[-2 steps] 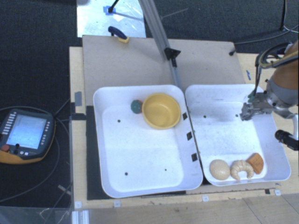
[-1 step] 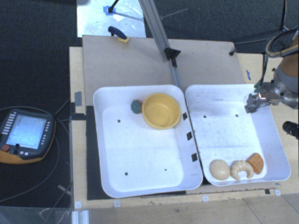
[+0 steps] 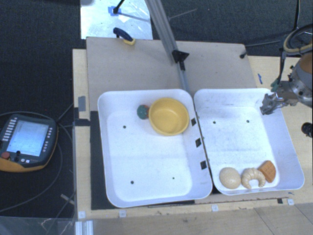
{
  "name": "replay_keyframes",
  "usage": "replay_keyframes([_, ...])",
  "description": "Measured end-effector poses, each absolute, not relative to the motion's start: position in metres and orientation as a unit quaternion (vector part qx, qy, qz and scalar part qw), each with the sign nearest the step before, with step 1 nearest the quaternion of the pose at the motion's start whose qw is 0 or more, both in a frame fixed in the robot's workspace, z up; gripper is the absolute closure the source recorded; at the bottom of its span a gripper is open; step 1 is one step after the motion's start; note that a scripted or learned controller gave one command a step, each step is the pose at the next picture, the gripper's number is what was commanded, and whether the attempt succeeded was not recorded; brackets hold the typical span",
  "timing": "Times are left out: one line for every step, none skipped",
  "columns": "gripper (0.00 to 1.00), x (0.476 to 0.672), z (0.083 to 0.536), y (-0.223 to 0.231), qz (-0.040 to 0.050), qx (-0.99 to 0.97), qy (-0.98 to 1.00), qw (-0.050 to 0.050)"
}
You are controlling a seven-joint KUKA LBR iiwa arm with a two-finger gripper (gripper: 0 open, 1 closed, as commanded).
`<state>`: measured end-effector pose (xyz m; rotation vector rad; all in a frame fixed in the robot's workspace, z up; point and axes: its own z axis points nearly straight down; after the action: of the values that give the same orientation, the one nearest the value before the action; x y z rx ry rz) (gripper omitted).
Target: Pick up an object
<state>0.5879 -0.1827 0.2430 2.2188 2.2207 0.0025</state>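
Note:
My gripper [image 3: 268, 106] hangs over the upper right rim of the right bin [image 3: 244, 94], with nothing seen between its fingers. At that bin's near end lie a pale round bun [image 3: 230, 177], a croissant [image 3: 253, 177] and an orange-brown biscuit [image 3: 267, 170], side by side. In the left bin [image 3: 112, 180] a yellow bowl [image 3: 168, 116] sits near the far right corner. A small dark green ball [image 3: 142, 112] rests against the bowl's left side.
A grey pole [image 3: 164, 26] slants across the bench behind the bins, ending at a black clamp [image 3: 179, 57]. A teach pendant [image 3: 25, 141] lies on the floor at left. A blue and yellow clamp [image 3: 123, 35] sits at the board's far edge.

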Motion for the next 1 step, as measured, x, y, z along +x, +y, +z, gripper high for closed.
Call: replay_keyframes([1.00, 0.5906, 0.2508, -0.1353, 0.0008, 0.706, 0.709, 0.000])
